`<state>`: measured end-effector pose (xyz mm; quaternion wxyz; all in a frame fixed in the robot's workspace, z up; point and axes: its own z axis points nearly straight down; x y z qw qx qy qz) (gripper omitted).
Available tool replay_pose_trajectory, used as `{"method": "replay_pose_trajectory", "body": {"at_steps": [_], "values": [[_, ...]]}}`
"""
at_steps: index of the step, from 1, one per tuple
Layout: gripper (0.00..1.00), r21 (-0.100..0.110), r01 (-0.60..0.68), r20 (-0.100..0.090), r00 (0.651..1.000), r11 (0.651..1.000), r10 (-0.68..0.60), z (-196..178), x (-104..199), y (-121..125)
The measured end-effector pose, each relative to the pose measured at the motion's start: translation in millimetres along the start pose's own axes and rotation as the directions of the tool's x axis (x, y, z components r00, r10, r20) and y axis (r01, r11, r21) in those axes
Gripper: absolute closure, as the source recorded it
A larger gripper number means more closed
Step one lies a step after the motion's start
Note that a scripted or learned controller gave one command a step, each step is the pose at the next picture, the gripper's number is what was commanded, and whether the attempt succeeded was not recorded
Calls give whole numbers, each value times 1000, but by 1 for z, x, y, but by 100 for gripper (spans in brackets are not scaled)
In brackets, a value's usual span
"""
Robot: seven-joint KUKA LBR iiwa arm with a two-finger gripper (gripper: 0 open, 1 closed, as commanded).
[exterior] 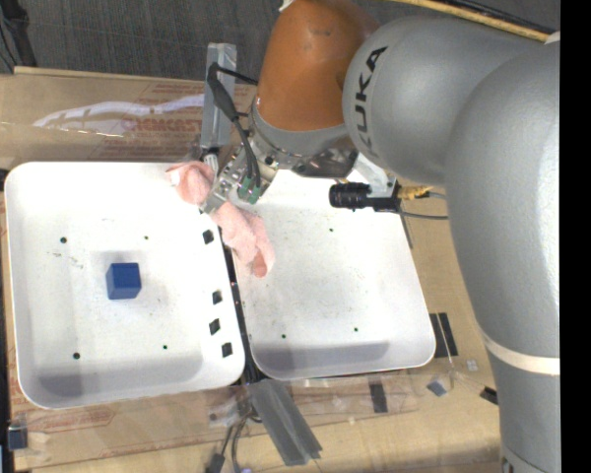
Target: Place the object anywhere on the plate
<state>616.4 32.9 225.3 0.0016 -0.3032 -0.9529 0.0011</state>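
A soft pink cloth hangs over the seam between the two bins. One end bunches at the left bin's back right corner and the other droops into the right bin. My gripper comes down from the orange wrist band right at the cloth's middle, shut on it, with pink fabric showing on both sides of the fingers. A small blue cube rests on the floor of the left bin, well to the left of the gripper.
The right bin lies under the arm, whose large grey body covers the view's right side. A black cable plug sticks out by the wrist. Black clips line the seam between the bins.
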Motion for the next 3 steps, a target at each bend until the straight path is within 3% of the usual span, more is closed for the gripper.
{"method": "replay_pose_trajectory", "body": {"at_steps": [1,2,3], "values": [[100,-2,394,6,919,919,-394,0,21,43],[100,-1,581,7,814,814,-581,-3,54,80],[0,-2,581,8,814,814,-581,-3,54,80]]}}
